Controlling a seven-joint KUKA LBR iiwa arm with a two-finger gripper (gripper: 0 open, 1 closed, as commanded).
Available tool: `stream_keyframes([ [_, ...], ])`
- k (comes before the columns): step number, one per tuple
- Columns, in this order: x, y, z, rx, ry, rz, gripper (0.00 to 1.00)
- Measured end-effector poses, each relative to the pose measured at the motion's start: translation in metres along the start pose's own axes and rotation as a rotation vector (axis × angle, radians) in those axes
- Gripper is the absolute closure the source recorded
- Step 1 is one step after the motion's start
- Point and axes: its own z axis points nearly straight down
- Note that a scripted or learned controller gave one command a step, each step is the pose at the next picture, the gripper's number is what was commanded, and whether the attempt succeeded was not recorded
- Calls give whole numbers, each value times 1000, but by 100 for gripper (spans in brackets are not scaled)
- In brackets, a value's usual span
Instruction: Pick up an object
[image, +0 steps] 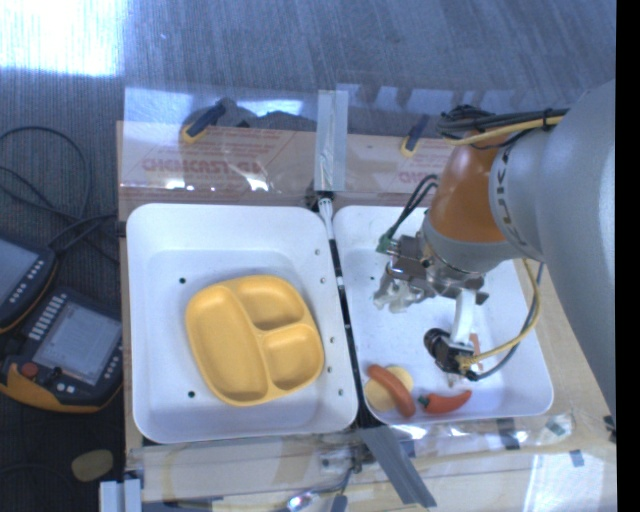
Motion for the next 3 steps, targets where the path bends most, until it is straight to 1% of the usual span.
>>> stream_keyframes([
  [1, 5, -25, 0, 0, 0, 22, 100],
  [2, 101, -39, 0, 1, 0, 181, 100],
  [3, 153, 41, -4, -2, -3, 178, 100],
])
